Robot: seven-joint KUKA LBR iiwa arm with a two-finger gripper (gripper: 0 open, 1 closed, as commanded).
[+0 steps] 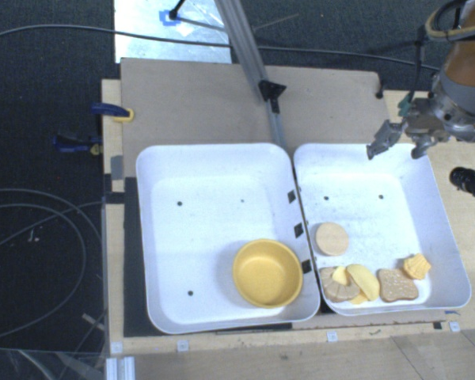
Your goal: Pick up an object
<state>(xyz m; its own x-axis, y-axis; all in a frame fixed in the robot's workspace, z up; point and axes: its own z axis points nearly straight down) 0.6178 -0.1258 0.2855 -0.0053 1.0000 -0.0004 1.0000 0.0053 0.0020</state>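
Tool (398,142), fingers spread and empty, at upper right; the light, rigid yellow bowl (267,272) seems best gripped by its rim.

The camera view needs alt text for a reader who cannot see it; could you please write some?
A robot arm's gripper, fingers spread and holding nothing, hangs over the far edge of the right white bin. That bin's near end holds a tan round disc and several small toy food pieces. The left white bin holds a yellow bowl.
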